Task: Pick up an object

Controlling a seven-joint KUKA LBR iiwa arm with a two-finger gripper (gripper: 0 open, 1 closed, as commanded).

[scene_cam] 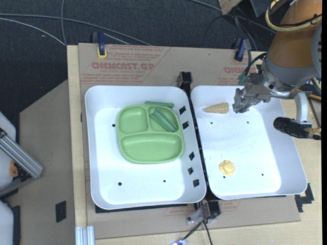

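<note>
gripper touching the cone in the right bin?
Cannot tell. The camera view shows the gripper right beside the cone's wide end, with no plain gap or contact.

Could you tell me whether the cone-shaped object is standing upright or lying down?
Lying down: the cone rests on its side in the right bin.

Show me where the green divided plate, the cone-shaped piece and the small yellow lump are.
green divided plate (148, 148): camera view, floor of its large compartment.
cone-shaped piece (216, 108): camera view, middle of its body.
small yellow lump (227, 168): camera view, its centre.
</note>
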